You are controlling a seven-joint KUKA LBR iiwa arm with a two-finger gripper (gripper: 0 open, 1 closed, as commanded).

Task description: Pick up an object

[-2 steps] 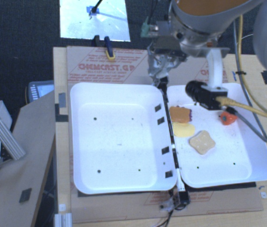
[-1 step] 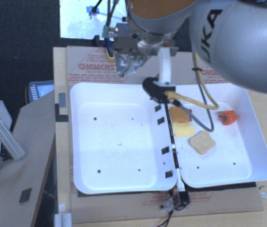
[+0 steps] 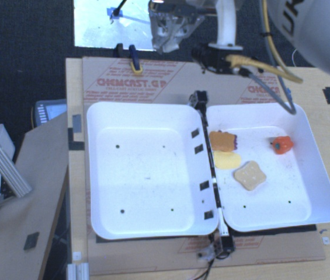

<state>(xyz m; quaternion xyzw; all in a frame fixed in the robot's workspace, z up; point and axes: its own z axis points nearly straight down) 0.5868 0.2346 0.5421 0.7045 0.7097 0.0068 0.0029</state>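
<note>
The metal pincer [image 3: 167,31] hangs high beyond the bins, its grip state impossible to tell; likely candidates lie grouped in the right shallow white bin [image 3: 316,179]: tan toast-shaped piece [image 3: 250,175], small orange-red toy [image 3: 281,144]

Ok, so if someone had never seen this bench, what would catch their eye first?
Probably the small cluster of bright things in the right bin: an orange piece, a yellow piece and a tan toast-like slice near the divider, plus a red-orange item set apart. Above the bins hangs the gripper.
</note>
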